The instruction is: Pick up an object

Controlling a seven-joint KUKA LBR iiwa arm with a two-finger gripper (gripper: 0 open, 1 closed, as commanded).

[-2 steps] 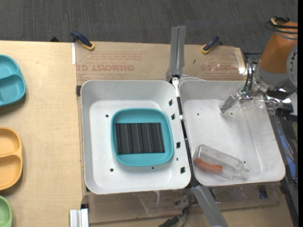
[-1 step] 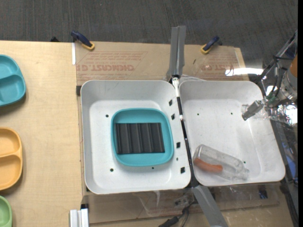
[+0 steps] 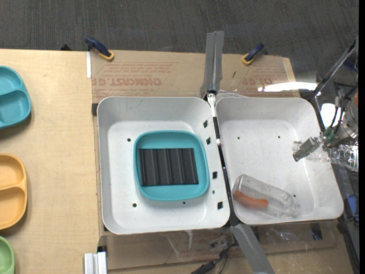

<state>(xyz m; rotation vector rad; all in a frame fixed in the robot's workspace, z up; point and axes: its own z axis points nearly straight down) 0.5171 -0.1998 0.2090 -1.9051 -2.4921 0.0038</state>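
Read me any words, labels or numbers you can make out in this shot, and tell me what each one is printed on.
"CHEMCAST GP": red print, upside down, on the cardboard behind the left bin.
A smaller red line under it on the cardboard: too blurred to read.
More red print on the cardboard behind the right bin: washed out by glare, unreadable.

A blue plate (image 3: 12, 97), a yellow plate (image 3: 11, 191) and a bit of a green plate (image 3: 4, 257) sit in a line at the left side of the worktop (image 3: 51, 84). Brown cardboard (image 3: 148, 76) lies under the bins. Two clamps, one (image 3: 100, 48) on the left and one (image 3: 252, 54) on the right, hold its far edge.
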